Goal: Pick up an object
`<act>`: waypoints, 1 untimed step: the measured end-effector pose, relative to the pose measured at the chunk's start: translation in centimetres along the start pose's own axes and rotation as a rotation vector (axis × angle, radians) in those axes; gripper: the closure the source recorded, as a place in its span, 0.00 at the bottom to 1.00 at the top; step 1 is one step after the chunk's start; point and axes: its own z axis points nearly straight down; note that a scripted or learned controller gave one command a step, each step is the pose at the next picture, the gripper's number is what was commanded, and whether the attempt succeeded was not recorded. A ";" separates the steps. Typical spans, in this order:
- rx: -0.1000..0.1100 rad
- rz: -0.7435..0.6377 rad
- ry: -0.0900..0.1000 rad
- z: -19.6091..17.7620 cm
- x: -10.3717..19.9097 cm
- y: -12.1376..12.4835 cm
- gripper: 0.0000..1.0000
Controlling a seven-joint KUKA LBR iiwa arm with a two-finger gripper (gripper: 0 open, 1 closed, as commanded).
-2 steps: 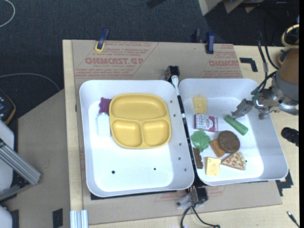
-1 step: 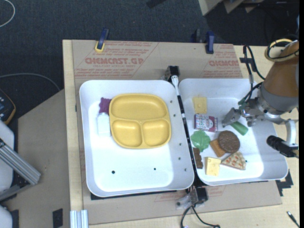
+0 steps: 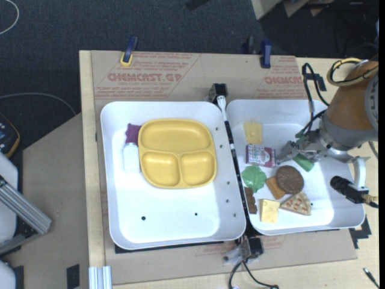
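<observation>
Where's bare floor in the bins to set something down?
Most room is in the left bin: the white strip below the yellow divided plate, down to the front rim. In the right bin, only the top corner above the yellow cheese slice is bare. The middle and front there are crowded with food pieces and the hand.

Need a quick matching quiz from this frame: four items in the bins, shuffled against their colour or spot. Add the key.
Items:
1. divided plate
2. lettuce leaf
3. round patty
4. pizza slice

Descriptions:
A. green, near the right bin's left wall
B. yellow, in the left bin
C. triangular, at the right bin's front
D. brown disc, mid right bin

Pairs: 1-B, 2-A, 3-D, 4-C
</observation>
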 end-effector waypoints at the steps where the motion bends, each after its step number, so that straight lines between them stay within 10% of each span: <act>1: -0.010 0.002 -0.006 -1.4 -0.2 0.2 1.00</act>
